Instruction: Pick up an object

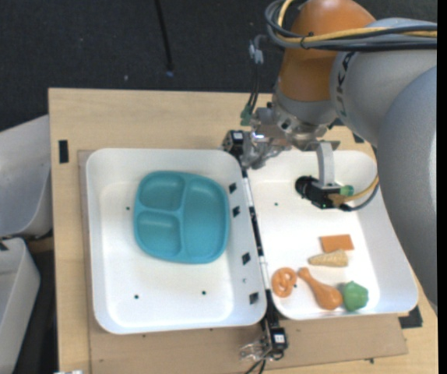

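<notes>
Gripper [256,149] is hovering over the right bin's [290,224] far-left corner, and I cannot tell whether it is open or closed; toy drumstick [320,287], 1 of 5 toy foods, is lying near that bin's front edge, probably light, stiff and slick, best pinched across its narrow shank.

The table [130,115] is pale wood, and the left bin [114,287] and right bin [286,209] are plain white. The plate [181,215] is teal. The wedge [336,243] and pretzel [283,281] are orange, the corn cob [329,260] pale yellow, the drumstick [321,288] tan-orange and the lump [355,295] green. The arm [387,76] is grey with an orange band.
</notes>
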Available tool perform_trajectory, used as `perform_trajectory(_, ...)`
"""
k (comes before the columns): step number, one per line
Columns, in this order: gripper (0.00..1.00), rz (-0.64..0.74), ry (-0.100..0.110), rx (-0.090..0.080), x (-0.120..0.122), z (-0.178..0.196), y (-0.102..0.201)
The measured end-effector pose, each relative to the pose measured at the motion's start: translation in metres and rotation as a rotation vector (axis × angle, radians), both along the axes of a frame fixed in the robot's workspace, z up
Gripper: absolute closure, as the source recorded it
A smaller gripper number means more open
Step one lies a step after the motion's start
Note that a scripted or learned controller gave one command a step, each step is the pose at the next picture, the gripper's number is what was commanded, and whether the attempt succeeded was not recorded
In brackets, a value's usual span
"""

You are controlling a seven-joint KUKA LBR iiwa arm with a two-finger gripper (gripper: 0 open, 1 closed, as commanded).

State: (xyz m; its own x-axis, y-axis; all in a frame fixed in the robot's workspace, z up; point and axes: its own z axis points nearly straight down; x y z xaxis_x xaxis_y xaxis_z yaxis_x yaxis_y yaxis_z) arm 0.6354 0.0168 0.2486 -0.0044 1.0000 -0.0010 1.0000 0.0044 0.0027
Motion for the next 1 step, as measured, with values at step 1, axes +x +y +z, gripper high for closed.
perform_trajectory(1,1.0,0.003,0.001,0.003,0.0011,0.0087,0.054)
